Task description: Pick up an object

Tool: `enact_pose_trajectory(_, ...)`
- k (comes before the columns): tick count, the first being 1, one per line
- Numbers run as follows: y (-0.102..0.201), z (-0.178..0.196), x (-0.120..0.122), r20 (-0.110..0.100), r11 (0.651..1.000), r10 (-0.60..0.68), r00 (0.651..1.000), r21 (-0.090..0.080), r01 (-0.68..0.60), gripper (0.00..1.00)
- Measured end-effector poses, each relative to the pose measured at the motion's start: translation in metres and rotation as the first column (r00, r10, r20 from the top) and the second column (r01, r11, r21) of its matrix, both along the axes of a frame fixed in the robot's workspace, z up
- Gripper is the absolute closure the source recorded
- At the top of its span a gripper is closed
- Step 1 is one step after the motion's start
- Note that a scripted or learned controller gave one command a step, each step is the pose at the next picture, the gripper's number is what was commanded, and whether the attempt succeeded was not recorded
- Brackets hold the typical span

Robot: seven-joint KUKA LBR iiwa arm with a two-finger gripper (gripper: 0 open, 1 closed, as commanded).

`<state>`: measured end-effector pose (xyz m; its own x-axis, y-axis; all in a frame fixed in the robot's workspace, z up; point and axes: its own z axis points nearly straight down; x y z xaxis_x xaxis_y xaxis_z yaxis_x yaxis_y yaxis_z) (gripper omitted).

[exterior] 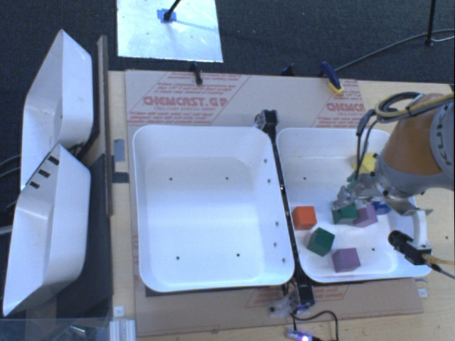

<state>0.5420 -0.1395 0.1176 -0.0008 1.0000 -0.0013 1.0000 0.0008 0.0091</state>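
two shallow white bins stand side by side on the bench. the left bin (206, 212) has only its white floor to show. the right bin (313, 151) holds all the small things, and they lie in its near right part.

i count the things like this: one orange block (304, 217), two green blocks, two purple blocks, one yellow piece (367, 164) and one small blue piece (382, 207).

the orange block is a small cube and lies nearest to the wall between the bins. the first green block (321, 241) is a dark green cube, just on the near side of the orange one and a little to the right. the first purple block (346, 259) is a dull violet cube, the nearest to the front wall. the second green block (346, 214) and the second purple block (367, 215) lie side by side, touching or almost touching, right under the tool.

the arm (419, 151) reaches in from the right, with its orange band over the far right part of the bin. the gripper (353, 197) is low over the second green block and the second purple block. whether it is released or clenched, i cannot tell, because its lower part mixes with the blocks. no block is seen clearly inside it.

the yellow piece is partly hidden behind the arm, on the far side of the gripper. the blue piece shows just to the right of the second purple block.
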Motion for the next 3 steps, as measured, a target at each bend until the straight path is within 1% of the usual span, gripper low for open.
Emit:
enact_pose_trajectory(1, 0.055, 0.031, -0.031, -0.007, 1.000, 0.003, 1.000, 0.001, -0.003, 1.00)
enact_pose_trajectory(2, 0.123, 0.075, 0.010, -0.004, 1.000, 0.007, 1.000, 0.003, -0.007, 1.00)
enact_pose_trajectory(3, 0.186, 0.066, 0.043, -0.009, 1.000, 0.005, 1.000, 0.003, -0.005, 1.00)
